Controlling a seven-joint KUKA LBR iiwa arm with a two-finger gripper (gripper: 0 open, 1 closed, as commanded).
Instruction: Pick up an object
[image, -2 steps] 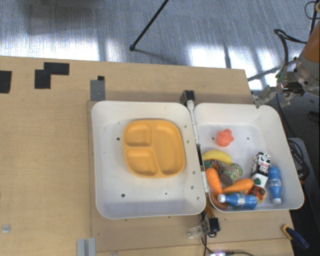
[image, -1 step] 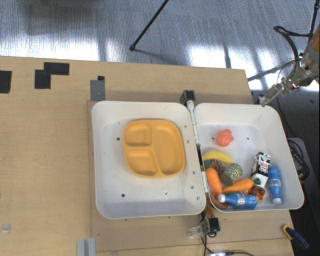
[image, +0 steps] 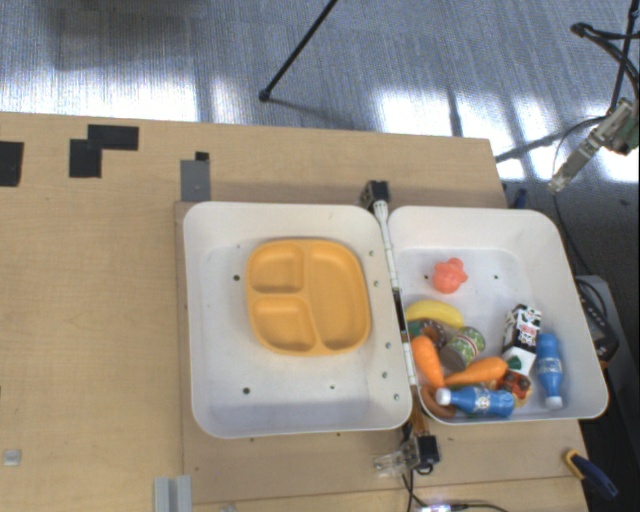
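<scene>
The right bin (image: 556, 262) holds a heap of small toys along its near side. A coral-pink lump (image: 450, 275) lies alone toward the middle. Below it are a yellow banana (image: 435, 313), a green and brown round toy (image: 463, 344) and two orange carrots (image: 427, 360) (image: 479, 371). One blue bottle (image: 481, 402) lies flat at the near wall and another (image: 549, 369) lies along the right wall. A black-and-white cow-patterned carton (image: 522, 328) stands beside it.
The left bin (image: 205, 340) carries an orange-yellow divided plate (image: 305, 297) at its middle. A black clamp (image: 376, 191) sits where the bins meet at the far edge. Cables and a pale grey fitting (image: 600, 140) hang at the upper right, beyond the bench edge.
</scene>
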